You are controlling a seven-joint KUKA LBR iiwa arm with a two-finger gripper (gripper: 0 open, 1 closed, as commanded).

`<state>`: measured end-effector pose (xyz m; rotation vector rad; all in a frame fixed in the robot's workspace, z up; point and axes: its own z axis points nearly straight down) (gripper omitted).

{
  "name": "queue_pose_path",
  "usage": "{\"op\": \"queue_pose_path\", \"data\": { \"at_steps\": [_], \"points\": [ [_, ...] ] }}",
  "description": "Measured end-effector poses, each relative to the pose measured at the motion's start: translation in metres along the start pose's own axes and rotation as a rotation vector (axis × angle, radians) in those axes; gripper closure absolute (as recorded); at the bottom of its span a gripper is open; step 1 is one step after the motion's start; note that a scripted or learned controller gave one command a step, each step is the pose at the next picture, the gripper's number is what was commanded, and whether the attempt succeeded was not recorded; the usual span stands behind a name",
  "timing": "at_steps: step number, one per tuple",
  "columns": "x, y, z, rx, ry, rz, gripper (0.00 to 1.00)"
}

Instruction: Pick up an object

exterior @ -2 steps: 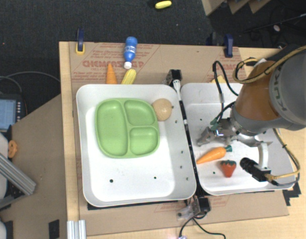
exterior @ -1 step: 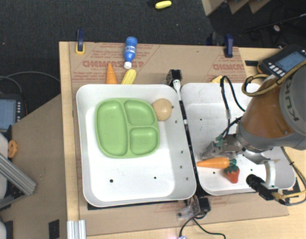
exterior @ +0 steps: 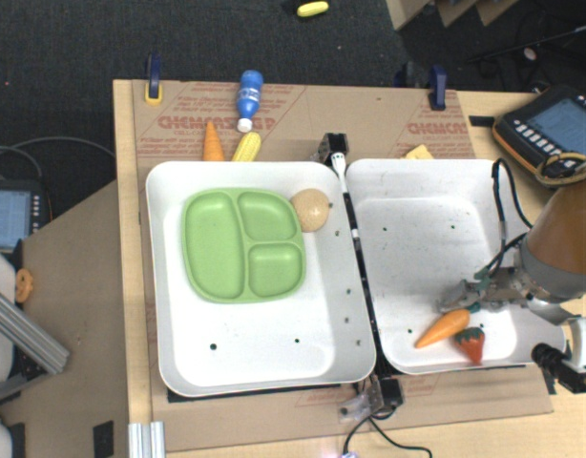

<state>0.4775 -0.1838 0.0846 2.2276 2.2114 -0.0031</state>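
holding perhaps strawberry (exterior: 472,343), carrot (exterior: 443,328): right bin (exterior: 408,208)

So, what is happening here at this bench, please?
A robot arm reaches in from the right over the right bin. Its tool is low, near the carrot, which lies on the bin floor beside a small red piece. Whether the tool touches the carrot is unclear, and nothing is lifted yet. The left bin holds a green divided plate and a tan ball.
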Motion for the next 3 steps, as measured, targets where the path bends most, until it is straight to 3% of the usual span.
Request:
{"op": "queue_pose_path", "data": {
  "at_steps": [1, 2, 3],
  "points": [
    [0.07, 0.001, 0.0, 0.004, 0.007, -0.012, 0.0],
    [0.066, 0.002, -0.011, -0.001, 0.002, -0.006, 1.0],
    [0.135, 0.041, -0.106, -0.011, 0.003, -0.016, 1.0]
  ]
}}
